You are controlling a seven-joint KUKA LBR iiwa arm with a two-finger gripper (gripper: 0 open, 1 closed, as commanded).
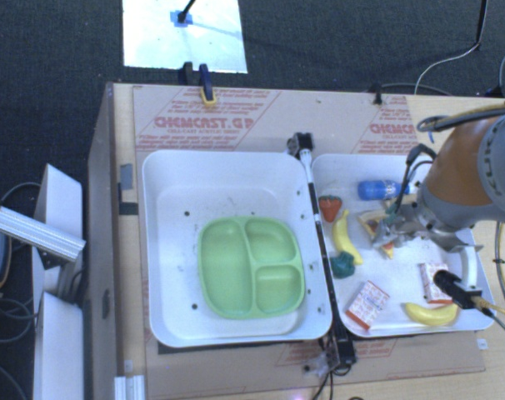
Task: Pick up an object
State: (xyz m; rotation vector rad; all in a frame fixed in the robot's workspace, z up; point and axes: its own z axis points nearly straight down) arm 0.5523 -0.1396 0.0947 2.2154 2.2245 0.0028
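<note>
Camera view: curved yellow banana [345, 237]

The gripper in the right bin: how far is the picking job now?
Done: the gripper has reached low into the right bin, by a yellowish item. In hand: nothing visibly lifted. Left: the grasp and lift; the bananas, blue bottle and red-white packet lie in the bin.
</note>
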